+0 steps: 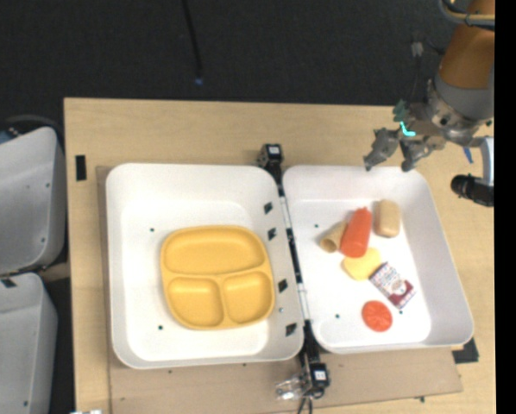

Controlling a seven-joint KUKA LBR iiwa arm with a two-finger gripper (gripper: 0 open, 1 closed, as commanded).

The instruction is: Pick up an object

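Right bin [431,313], near edge: red disc [378,316] and small packet [393,285], orange carrot-like piece [356,232] mid-bin; pincer [393,158] open and empty above far rim — approach step, next move: descend over one item.

Arm [467,54] cut off by top edge above gripper [390,156]. Carrot [355,232] overlaps tan piece [329,239] and yellow piece [361,265] below gripper. Packet [392,284] print too small to read.
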